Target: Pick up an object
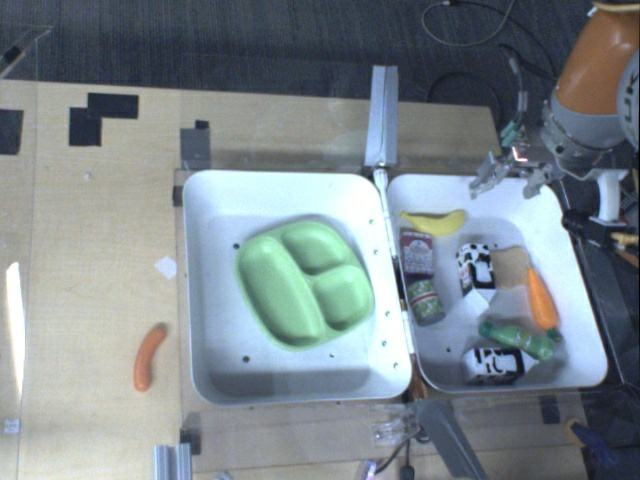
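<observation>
Right bin (pixel 585 298), seen from above: a jumble of small goods waits while the gripper (pixel 512 173) hovers over the bin's far rim, its thin fingers spread and nothing between them.

Nearest the gripper, just inside that far rim, lies the banana (pixel 436 223), a short, curved yellow piece with a smooth skin. It looks like a light toy fruit, probably stiff and a little slippery; a pinch across its thick middle seems the safest hold, since the tapered ends would likely slide out.

Toward the bin's middle sit a red packet (pixel 417 253) and a small can (pixel 425 301), both close to the wall shared with the left bin (pixel 200 298). A black-and-white cup (pixel 477 265) and a tan block (pixel 511 265) lie at the centre, a carrot (pixel 541 300) by the right wall, and a green bottle (pixel 520 338) and a second patterned cup (pixel 495 364) at the near end.

The left bin holds a green tray (pixel 304 282). An orange sausage (pixel 149 356) lies on the bench, well left of both bins.
</observation>
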Available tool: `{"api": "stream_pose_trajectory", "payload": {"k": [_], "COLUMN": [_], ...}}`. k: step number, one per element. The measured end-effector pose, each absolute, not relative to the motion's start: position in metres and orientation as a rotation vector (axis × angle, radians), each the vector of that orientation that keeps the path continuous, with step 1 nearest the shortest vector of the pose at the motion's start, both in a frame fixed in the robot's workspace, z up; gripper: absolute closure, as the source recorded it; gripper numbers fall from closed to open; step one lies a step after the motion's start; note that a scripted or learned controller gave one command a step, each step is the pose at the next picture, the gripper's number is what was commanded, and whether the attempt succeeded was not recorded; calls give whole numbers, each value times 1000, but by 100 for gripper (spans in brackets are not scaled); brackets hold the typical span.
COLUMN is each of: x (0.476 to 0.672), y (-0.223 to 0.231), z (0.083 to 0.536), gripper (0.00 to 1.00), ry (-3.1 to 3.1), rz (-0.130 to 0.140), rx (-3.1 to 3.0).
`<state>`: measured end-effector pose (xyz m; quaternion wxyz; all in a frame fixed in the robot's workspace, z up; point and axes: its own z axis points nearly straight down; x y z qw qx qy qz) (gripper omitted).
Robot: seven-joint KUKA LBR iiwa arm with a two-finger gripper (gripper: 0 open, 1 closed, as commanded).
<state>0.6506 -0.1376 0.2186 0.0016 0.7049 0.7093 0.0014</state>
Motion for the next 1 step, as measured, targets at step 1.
{"api": "stream_pose_trajectory", "payload": {"k": [1], "x": [670], "y": [-138], "z": [103], "gripper": [0], "ry": [2070], "rz": [3], "rx": [2361]}}
